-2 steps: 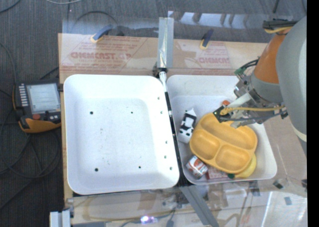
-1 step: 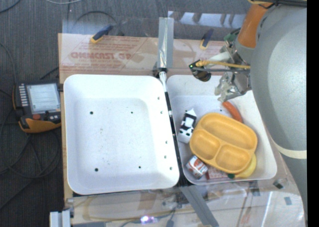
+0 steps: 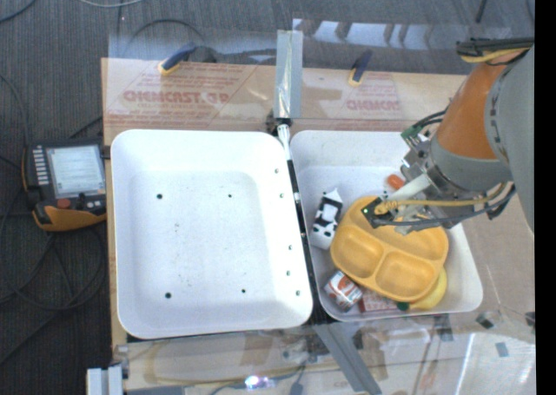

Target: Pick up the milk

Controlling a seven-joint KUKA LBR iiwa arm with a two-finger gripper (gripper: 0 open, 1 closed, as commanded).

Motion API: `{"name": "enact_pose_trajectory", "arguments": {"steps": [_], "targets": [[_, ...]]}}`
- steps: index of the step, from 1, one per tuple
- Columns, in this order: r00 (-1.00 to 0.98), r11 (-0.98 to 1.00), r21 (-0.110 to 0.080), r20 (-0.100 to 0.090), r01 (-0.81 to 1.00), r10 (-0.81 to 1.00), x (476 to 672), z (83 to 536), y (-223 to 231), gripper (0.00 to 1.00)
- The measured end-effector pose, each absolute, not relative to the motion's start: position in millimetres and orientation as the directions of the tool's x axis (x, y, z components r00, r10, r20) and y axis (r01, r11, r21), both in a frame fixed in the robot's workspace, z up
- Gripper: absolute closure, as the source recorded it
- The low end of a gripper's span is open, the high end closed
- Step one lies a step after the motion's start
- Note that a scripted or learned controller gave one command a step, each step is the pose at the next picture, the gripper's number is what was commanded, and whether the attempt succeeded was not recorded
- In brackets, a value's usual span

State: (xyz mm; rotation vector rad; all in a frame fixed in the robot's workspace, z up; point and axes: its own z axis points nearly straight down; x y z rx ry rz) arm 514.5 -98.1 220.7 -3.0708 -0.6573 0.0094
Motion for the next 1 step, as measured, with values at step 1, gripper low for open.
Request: {"name": "enact_pose_trajectory", "arguments": {"steps": [1], "targets": [[0.912,-0.912,-0.005,-0.009,0.411,0.411,514.4,228.3,-97.6,1.0]]}}
